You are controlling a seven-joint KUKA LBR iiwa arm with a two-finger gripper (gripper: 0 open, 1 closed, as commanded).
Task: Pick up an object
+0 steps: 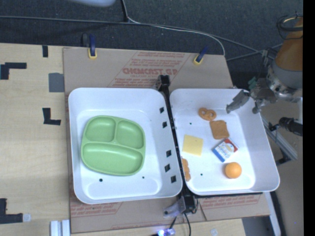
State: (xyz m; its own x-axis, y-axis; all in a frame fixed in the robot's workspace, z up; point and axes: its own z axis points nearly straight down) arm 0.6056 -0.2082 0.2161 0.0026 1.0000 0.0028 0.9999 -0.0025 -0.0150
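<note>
Hovering with fingers apart, gripper at two o'clock of right bin, above pretzel (toast just beside), risking a pinch of both together or a slip.

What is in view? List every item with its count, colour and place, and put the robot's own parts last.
left bin: 1, white, left half of the bench
right bin: 1, white, right half, beside the left bin
divided plate: 1, light green, three compartments, in the left bin
pretzel: 1, orange-brown, upper part of the right bin
toast slice: 1, brown, just below the pretzel
cheese slice: 1, pale yellow, middle of the right bin
small carton: 1, blue, white and red, right of the cheese slice
orange: 1, orange, lower part of the right bin
brown piece: 1, brown, at the right bin's left wall
clamps: 2, yellow and blue, on the cardboard's far edge
arm: 1, grey with orange band, right side
gripper: 1, grey, over the right bin's upper right corner
</note>
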